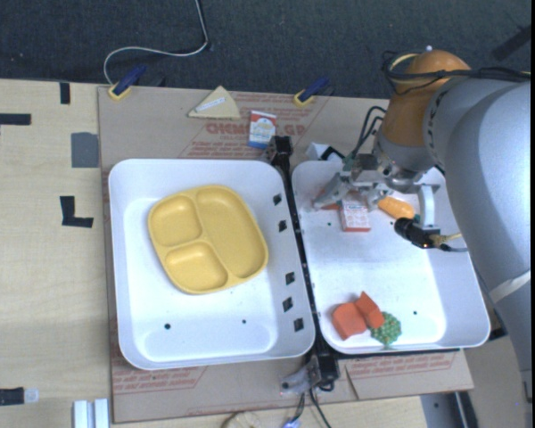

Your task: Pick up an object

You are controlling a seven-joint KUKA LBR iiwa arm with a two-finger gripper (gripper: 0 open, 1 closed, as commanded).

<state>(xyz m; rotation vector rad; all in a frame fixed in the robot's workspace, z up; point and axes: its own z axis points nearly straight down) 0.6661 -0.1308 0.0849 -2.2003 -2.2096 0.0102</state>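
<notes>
Brown cardboard sheet [357, 105] under the two bins: faint red printed lettering at upper centre of the frame and along the lower edge, too blurred to read. Small red-and-white carton [262, 129], upper centre: printed label, illegible. Small white-and-red packet [355, 216] in the right bin: markings illegible.

Large grey arm [495, 176] entering from the right side of the view, its broad rounded body filling the upper right and running down toward the lower right edge. Orange band [419, 101] wrapped around the arm just above the wrist, with thin black cables looping over and beside it. Below the band, wrist angled down and to the left, ending in the gripper [357, 190] — a cluster of metal and dark parts held low, too cluttered to make out clearly.
</notes>
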